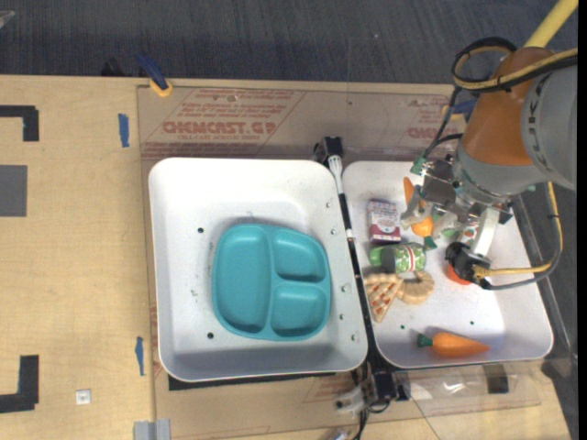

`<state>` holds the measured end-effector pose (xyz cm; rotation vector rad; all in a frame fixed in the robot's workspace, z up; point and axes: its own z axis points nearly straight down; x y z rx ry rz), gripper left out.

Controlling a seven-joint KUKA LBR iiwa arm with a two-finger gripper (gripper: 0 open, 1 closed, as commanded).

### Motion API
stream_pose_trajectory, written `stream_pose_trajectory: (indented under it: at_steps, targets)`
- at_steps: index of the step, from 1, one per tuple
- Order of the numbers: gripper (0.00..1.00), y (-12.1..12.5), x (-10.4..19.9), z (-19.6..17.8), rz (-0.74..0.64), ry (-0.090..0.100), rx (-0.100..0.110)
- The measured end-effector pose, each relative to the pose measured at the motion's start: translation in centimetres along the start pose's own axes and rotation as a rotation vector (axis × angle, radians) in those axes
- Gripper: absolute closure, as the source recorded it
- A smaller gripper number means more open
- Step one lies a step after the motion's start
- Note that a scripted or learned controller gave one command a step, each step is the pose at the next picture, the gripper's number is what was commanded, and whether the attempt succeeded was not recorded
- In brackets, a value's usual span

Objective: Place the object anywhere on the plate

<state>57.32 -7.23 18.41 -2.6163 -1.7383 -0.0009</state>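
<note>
The left bin (pixel 174 246), well to the left of the gripper (pixel 438 211), is occupied by a teal divided plate (pixel 271 280) lying flat near its centre. The right bin (pixel 523 324) is entered from the right by the grey arm (pixel 541 108) with its orange band; the gripper is lowered over the bin's upper part, among the clutter. Whether its fingers are spread or pressed together cannot be told.

Just left of the gripper a purple packet (pixel 383 220) is seen, and below-left of it a green-and-white can (pixel 404 258) on its side. Further below, a waffle piece (pixel 383 293) and a pale round biscuit (pixel 418 288) are found touching. A small orange item (pixel 421 228) lies directly beneath the gripper. A toy carrot (pixel 454 343) lies well below it, near the bin's front edge, apart from the rest. Nothing is seen resting on the plate.
</note>
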Motion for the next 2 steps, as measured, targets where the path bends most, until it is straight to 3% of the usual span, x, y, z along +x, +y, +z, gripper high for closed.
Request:
stream_pose_trajectory:
  at_steps: [1, 2]
  targets:
    - [1.0, -8.47, 5.45, 0.09, -0.037, 0.001, 0.006]
    - [0.0, -8.3, 5.12, 0.06, -0.032, -0.001, 0.004]
